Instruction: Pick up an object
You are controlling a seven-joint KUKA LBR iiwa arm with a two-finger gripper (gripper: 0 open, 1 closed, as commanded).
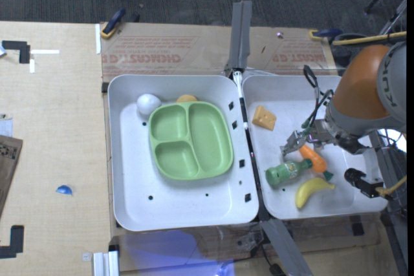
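Nearest me, banana [314, 191] and green bottle [288, 172] lie just below my gripper [299, 141]; carrot [312, 158] touches the fingers [290, 145]. Finger state: cannot tell. Bottle label unreadable; cardboard [155, 50] print reads reversed.

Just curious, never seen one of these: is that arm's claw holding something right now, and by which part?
It cannot be told: the gripper sits right at the carrot, hold unclear.
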